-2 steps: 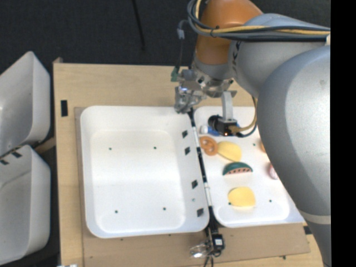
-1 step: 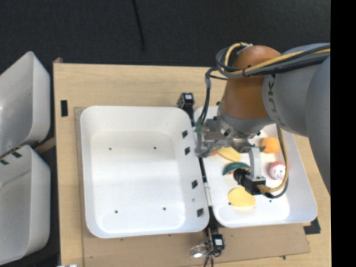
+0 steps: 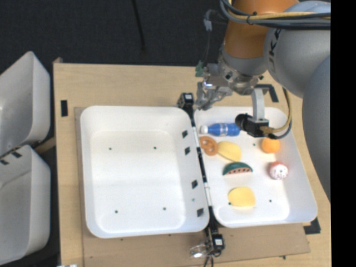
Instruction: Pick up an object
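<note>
Your arm (image 3: pixel 261 21) leans in from the upper right, wrist over the right bin's (image 3: pixel 300 202) far edge. The gripper (image 3: pixel 214 93) hangs by that bin's far left corner, above the bottle (image 3: pixel 221 129); you cannot tell its state. Pretzel (image 3: pixel 209 146), lemon (image 3: pixel 230 151), melon slice (image 3: pixel 237 169), orange (image 3: pixel 270 144), ball (image 3: pixel 278 171) and yellow disc (image 3: pixel 242 197) lie spread apart. The left bin (image 3: pixel 136 171) offers open room.

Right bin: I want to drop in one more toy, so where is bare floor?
Bare floor in the right bin lies along its near edge, below the yellow piece, and in the near right corner past the pink-and-white ball. The far half is crowded: blue bottle, pretzel, orange, watermelon slice.
</note>
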{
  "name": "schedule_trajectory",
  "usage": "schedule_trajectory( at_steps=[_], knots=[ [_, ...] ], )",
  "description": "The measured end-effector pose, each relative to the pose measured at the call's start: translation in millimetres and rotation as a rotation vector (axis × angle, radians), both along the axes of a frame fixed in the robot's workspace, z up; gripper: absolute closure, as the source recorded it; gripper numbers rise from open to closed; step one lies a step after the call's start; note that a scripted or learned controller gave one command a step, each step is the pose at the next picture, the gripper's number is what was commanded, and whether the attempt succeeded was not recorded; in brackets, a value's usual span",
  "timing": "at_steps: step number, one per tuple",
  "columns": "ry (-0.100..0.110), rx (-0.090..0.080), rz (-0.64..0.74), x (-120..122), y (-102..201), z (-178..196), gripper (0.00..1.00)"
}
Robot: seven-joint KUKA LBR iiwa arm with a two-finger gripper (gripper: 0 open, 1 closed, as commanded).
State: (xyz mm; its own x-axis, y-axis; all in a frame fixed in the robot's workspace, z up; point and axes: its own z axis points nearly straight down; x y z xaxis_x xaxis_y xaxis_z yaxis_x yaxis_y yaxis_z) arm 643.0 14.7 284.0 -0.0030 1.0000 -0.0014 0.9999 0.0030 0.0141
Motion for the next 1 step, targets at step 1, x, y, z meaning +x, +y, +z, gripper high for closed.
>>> schedule_trajectory(
  at_steps=[1],
  knots=[
    [0.028,0.002,-0.003,-86.3,28.4,-88.3,1.00]
  ],
)
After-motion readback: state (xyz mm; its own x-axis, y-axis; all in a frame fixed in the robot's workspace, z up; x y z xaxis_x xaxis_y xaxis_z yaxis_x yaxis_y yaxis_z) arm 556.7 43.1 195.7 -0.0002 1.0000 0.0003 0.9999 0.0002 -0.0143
